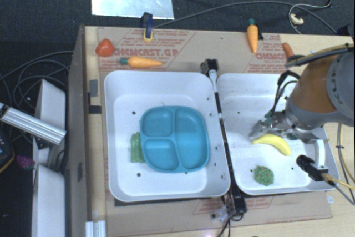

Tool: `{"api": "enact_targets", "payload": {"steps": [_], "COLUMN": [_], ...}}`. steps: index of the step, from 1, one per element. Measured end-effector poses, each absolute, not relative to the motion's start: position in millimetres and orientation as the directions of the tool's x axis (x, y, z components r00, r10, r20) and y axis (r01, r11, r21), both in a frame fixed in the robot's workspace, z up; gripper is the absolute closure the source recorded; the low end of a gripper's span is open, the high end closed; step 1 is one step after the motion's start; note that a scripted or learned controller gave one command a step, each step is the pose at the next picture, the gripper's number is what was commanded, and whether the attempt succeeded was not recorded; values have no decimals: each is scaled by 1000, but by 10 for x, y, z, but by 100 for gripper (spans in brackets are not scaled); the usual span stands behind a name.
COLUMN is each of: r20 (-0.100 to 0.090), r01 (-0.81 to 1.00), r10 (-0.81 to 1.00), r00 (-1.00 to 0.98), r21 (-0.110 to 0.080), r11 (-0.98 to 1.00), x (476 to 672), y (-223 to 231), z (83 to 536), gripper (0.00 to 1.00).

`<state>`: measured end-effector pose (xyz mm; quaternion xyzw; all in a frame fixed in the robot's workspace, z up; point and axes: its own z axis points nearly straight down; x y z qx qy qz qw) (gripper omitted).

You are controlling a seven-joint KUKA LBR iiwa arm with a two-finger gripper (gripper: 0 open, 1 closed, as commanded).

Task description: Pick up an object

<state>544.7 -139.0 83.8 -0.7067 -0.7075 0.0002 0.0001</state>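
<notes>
The hand (pixel 265 128), metallic fingers spread, sits at the curved smooth yellow banana (pixel 274 142), near bumpy green broccoli (pixel 264 175).

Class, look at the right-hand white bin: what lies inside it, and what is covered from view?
Inside the right bin lie a yellow banana and a green bumpy object. The gripper sits at the banana's left end. The arm covers the bin's far right part, so anything beneath it cannot be seen.

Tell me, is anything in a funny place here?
Yes. Two toy carrots and a red tomato-like toy lie on the board behind the bins, not inside them. A green piece is wedged between the blue plate and the left bin's wall. The claw is at the banana.
</notes>
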Motion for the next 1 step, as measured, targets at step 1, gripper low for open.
{"api": "enact_targets", "payload": {"steps": [1], "r20": [0], "r01": [1000], "r10": [1000], "r00": [-2], "r21": [3], "r11": [2], "x": [5459], "y": [-1390], "z": [947], "gripper": [100]}}
